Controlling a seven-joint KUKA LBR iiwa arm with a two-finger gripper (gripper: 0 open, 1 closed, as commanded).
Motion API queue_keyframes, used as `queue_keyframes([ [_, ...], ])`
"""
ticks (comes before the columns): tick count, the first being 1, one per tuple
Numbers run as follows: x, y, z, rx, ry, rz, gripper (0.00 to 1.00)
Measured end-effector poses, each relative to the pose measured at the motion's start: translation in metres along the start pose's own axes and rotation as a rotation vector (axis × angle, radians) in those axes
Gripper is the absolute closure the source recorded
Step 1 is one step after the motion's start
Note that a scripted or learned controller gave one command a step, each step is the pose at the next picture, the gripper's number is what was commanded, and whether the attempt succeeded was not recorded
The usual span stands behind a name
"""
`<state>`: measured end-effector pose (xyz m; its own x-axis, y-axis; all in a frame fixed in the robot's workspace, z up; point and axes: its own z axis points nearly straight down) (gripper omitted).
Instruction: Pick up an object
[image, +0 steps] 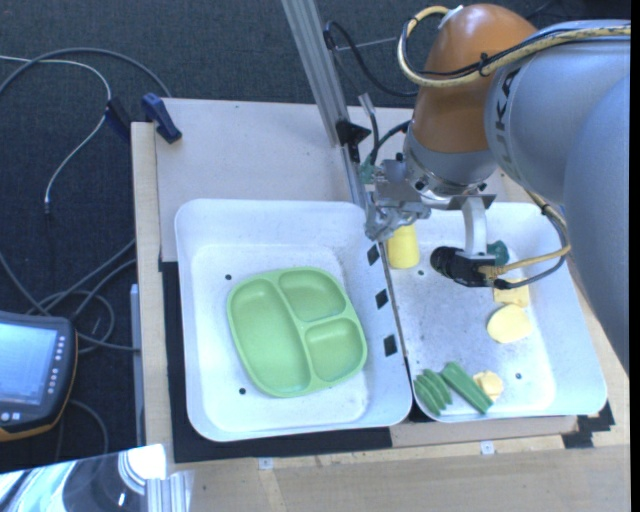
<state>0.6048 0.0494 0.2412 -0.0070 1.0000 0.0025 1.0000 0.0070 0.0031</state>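
I am hovering the gripper (395, 222) over the right bin (560, 385), just beside a yellow cylinder (403, 247) at the dividing wall; I cannot tell the gripper's state, since the wrist is blocking it.

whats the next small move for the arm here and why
Probably lower a little and close on the small yellow cylinder in the right white bin: the gripper hangs at that bin's upper left, right by the cylinder, and nothing shows between its fingers.
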Motion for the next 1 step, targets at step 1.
queue_keyframes([
  [1,0.0483,0.0230,0.0169,0.001,-0.002,0.001,1.00],
])
